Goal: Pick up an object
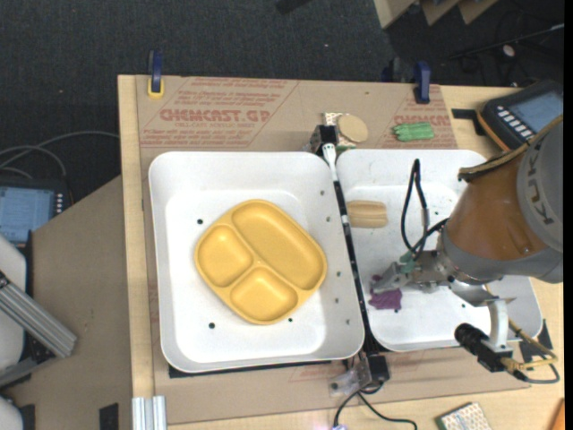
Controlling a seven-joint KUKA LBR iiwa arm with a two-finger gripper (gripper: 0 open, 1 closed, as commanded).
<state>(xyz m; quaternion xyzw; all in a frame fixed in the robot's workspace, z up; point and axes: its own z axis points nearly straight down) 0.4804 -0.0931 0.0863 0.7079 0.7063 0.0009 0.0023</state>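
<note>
Hand (387,282) hovers near purple object (386,299) beside bin rim (358,285)

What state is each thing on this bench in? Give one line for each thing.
yellow divided plate: right way up in the left bin.
tan cylinder: on its side in the right bin.
purple object: lying by the gripper.

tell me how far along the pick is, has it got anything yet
Done: the arm has reached into the right bin, with the gripper low over the purple object. In hand: nothing visibly gripped; the purple object lies on the bin floor. Left: closing on an object and lifting it. The tan cylinder and the yellow divided tray in the left bin lie apart from the gripper.
</note>
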